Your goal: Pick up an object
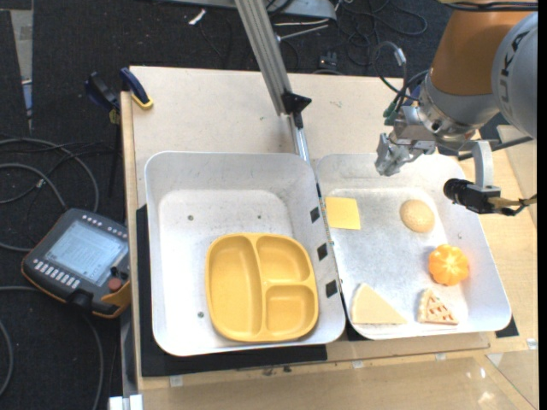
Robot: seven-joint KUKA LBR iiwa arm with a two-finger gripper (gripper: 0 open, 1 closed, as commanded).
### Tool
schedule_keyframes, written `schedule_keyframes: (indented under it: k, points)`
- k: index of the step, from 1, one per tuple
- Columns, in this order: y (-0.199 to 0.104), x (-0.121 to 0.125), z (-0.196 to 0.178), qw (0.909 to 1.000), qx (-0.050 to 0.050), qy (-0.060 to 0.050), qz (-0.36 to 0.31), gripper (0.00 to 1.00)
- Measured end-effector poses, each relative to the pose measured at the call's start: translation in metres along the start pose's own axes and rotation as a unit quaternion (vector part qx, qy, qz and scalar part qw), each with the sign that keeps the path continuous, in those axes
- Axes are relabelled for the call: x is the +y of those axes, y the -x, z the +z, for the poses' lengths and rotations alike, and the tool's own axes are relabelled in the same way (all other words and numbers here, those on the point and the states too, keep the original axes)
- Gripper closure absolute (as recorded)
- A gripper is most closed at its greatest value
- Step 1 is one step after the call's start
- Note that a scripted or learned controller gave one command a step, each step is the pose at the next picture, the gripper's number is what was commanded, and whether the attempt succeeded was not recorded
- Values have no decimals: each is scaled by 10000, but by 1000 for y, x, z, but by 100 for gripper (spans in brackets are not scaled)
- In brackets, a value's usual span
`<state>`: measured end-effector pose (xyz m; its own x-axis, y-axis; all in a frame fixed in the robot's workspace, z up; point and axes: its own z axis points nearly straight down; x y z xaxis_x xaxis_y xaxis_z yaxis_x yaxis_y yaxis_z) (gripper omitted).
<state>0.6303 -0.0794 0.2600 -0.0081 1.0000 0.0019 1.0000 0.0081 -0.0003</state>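
The right bin (389, 229) holds a yellow square cheese slice (344, 213), a pale beige bun-like ball (417, 216), an orange fruit (449, 265), a cream wedge (374, 307) and a small waffle-patterned wedge (438, 308). My gripper (391, 162) hangs above the far edge of this bin, up and to the left of the beige ball and to the right of the cheese slice. Nothing shows between its fingers.
A yellow tray with three compartments (261, 287) lies in the left bin (179, 229). A slanted metal pole (272, 67) runs down to the gap between the bins. A teach pendant (79, 260) lies on the floor at the left.
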Motion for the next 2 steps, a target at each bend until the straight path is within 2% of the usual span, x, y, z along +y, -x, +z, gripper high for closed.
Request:
schedule_keyframes:
  k: [2]
  points:
    - [-99,-13,12,10000,-4,-4,2,100]
